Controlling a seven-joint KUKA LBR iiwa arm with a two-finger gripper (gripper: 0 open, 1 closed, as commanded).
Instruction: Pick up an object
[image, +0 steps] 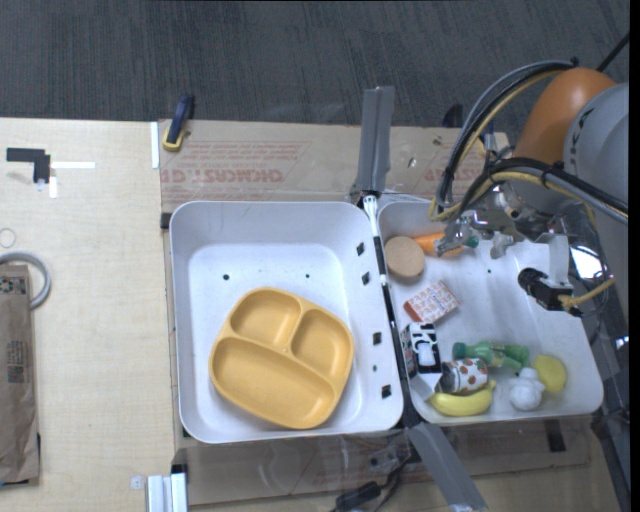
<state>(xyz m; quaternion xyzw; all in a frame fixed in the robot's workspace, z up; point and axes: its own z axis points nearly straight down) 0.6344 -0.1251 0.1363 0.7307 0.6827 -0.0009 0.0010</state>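
Pale wooden counter (90, 300) under two white bins, dark carpet beyond. Far left of the yellow plate (283, 355), a brown paper bag (18, 370) with small print, too small to read. Up and left of the plate, a black bracket (28, 160) on white tape, then a blue and yellow tool (178, 122). Directly above the plate, a cardboard sheet (235, 160) with red lettering running backwards, not legible. Around the plate, the left bin (180, 300), with the three-part plate tilted toward its lower edge.

Right of the plate, the right bin (590, 395). Up and right of the plate, a round tan disc (405, 257) touching an orange piece (430, 241). Level with the plate's top, a red and white packet (431, 301), its label unreadable. Just right of the plate, a black and white box (425, 350) with blurred markings. Farther right, a green bottle (490, 352), a banana (462, 403), a white ball (525, 393) and a lemon (550, 374).

Up and far right of the plate, the claw (468, 238), just beside the orange piece, amid cables. How far open, and whether gripping anything, impossible to tell.
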